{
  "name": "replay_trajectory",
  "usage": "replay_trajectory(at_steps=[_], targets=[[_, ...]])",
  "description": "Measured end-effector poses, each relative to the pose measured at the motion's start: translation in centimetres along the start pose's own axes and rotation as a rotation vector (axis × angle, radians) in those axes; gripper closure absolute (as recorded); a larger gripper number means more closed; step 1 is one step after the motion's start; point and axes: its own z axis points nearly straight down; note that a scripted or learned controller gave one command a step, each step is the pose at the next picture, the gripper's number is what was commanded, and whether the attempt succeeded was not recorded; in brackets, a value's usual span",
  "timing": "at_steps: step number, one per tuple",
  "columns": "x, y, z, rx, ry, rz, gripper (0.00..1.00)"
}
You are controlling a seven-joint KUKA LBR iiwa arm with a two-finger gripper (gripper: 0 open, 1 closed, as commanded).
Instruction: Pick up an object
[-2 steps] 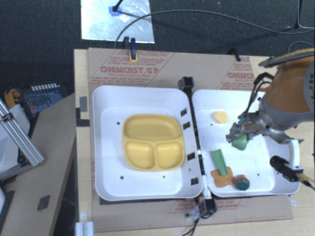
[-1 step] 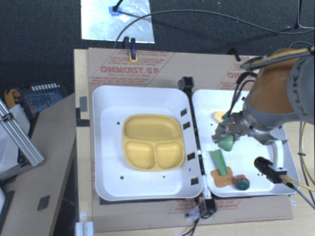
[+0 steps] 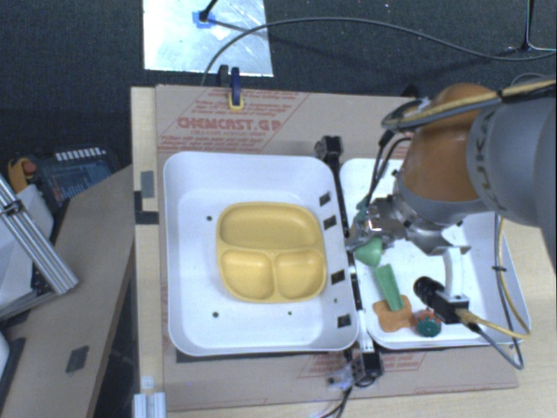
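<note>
My gripper (image 3: 367,232) hangs over the left side of the right bin (image 3: 487,320), close to the divider between the bins. A light green piece (image 3: 371,252) lies directly under its tip, touching or nearly touching it; I cannot tell whether it is gripped. Just in front of that lies a darker green oblong block (image 3: 389,287). An orange flat piece (image 3: 392,319) and a small teal round thing (image 3: 426,326) rest near the bin's front edge. The arm hides the back of the right bin.
A yellow divided plate (image 3: 266,251) lies in the middle of the left bin (image 3: 187,233). Black clips line the divider (image 3: 338,251) between the bins. Cables run over the bench behind the bins.
</note>
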Motion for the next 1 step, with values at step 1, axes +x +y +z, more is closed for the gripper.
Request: replay_trajectory(at_steps=[1], targets=[[5.10, -0.20, -0.25, 0.000, 0.000, -0.001, 1.00]])
